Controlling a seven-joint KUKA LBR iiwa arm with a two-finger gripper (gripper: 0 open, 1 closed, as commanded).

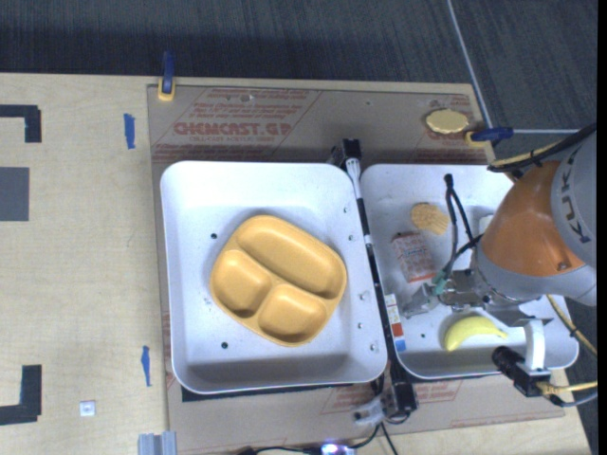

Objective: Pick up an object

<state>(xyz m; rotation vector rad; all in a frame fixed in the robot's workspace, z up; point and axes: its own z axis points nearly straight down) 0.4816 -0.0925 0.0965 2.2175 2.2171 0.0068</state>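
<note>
From above, we see two shallow white plastic bins side by side on a brown cardboard-covered bench, their walls smooth and their corners rounded. The left bin holds a glossy yellow-orange divided tray, lying at an angle, with three soft-edged compartments moulded into it. In the right bin, we find a round tan cracker with a pebbled surface near the far wall, a crinkled snack packet in pale wrapping just nearer than it, and a smooth, curved yellow banana close to the near wall. The grey arm with its orange band reaches over that right bin, and its gripper hangs low between the packet and the banana. We cannot tell how the gripper stands or whether it touches anything, as the wrist and its cables cover that area.
</note>
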